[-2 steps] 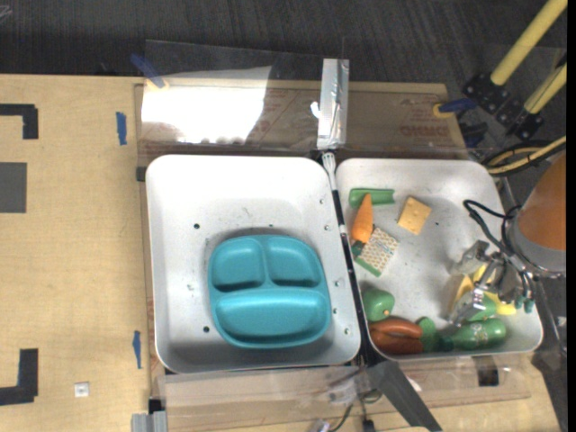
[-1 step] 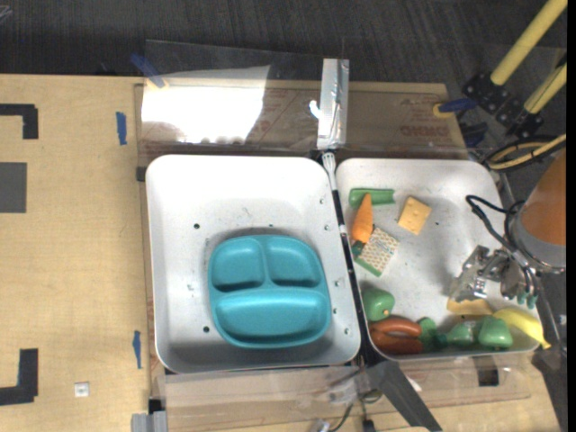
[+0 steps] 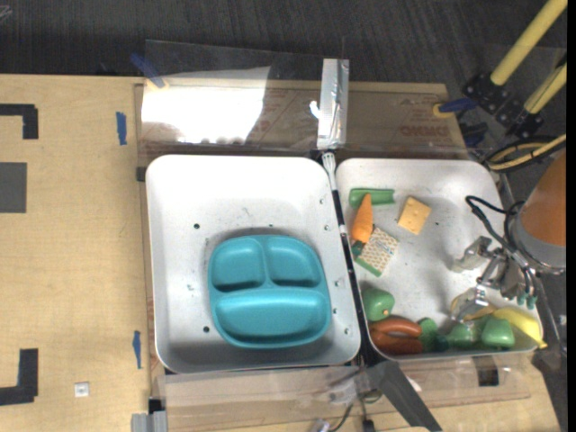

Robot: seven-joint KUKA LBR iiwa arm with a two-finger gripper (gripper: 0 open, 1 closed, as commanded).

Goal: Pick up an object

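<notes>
My gripper [image 3: 469,280] reaches into the right bin [image 3: 438,174] from the right, low over its right side. Its two fingers [image 3: 468,256] stand apart, open, with bare bin floor between them. The lower finger sits just above a yellow banana-like toy [image 3: 520,323] and green toys [image 3: 497,333] along the bin's near edge. Farther left lie a red-brown toy [image 3: 396,332], a green pepper [image 3: 377,303], a checked waffle piece [image 3: 378,251], an orange carrot [image 3: 362,219], a green bean [image 3: 372,195] and a tan cracker square [image 3: 414,215].
The left bin [image 3: 180,196] holds a teal divided plate [image 3: 267,290]. A metal divider [image 3: 332,106] stands behind the bins. Black cables [image 3: 486,210] hang over the right bin's right rim. Yellow posts [image 3: 535,30] rise at the far right.
</notes>
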